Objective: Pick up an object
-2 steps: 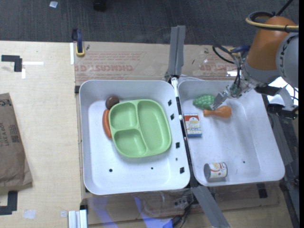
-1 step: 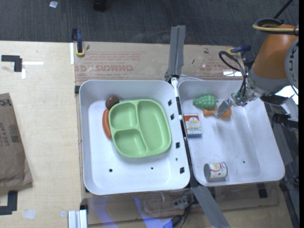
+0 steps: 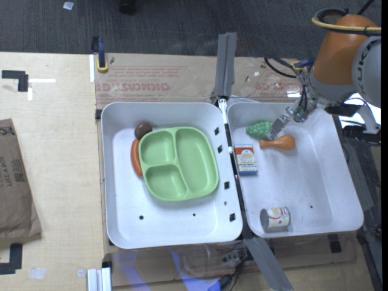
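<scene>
The right bin (image 3: 339,180) holds a bumpy green toy (image 3: 258,128) at its back left. Just in front of that lies an orange drumstick-shaped toy (image 3: 280,142). A small white, orange and blue box (image 3: 245,160) rests near the left wall, and a short can (image 3: 276,218) lies on its side at the front. My gripper (image 3: 282,125) reaches down from the right, its tip just above the drumstick toy and beside the green toy. Nothing is visibly lifted.
The left bin (image 3: 121,211) carries a green divided plate (image 3: 179,162), with a brown round item (image 3: 143,130) and an orange sausage-like item (image 3: 136,156) tucked at the plate's left edge. A grey divider post (image 3: 226,65) stands behind the bins. Cables hang by the arm.
</scene>
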Robot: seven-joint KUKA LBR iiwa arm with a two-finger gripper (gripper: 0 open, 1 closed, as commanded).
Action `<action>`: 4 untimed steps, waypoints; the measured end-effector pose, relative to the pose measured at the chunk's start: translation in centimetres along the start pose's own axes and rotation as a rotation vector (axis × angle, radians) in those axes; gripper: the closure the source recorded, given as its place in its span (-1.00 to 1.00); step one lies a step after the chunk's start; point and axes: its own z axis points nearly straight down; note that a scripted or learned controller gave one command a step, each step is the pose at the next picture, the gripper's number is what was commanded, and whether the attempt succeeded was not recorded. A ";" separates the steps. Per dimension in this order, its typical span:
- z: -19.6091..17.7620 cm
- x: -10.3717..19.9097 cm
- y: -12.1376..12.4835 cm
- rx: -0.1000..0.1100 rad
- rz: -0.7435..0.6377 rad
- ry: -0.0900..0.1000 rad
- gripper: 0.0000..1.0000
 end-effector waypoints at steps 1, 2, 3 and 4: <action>4.0 0.9 -4.7 0.003 0.213 0.003 -1.00; -0.1 4.8 -3.1 0.003 0.179 0.003 -1.00; 1.2 3.5 -8.4 0.005 0.431 0.004 -1.00; -0.7 6.5 -2.0 0.003 0.472 0.002 -1.00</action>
